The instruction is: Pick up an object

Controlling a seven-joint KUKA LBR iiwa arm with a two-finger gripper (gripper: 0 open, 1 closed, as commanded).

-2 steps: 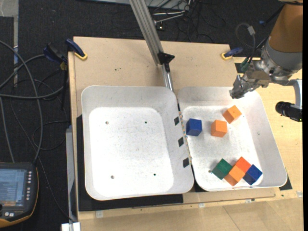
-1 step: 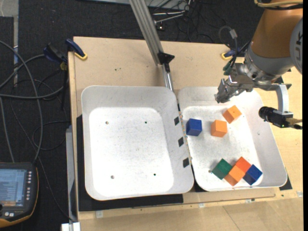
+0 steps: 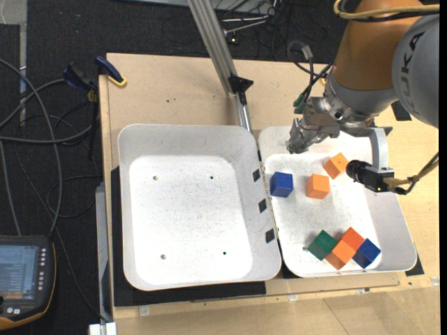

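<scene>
My gripper (image 3: 297,144) hangs over the far left part of the right bin (image 3: 391,218), pointing down with nothing visible between its fingers. A blue cube (image 3: 281,184) lies below and slightly left of it, apart from the fingertips. Two orange cubes sit to the right: one (image 3: 318,185) mid-bin and one (image 3: 336,165) nearer the far wall. At the bin's near side a green cube (image 3: 323,245), an orange cube (image 3: 346,246) and a blue cube (image 3: 367,252) huddle together.
The left bin (image 3: 185,204) stands beside the right one. A slanted metal pole (image 3: 216,44) crosses above the bench toward the bins' junction. Cables and a black camera module (image 3: 367,174) hang off the wrist over the right bin. A teach pendant (image 3: 24,278) lies at the lower left.
</scene>
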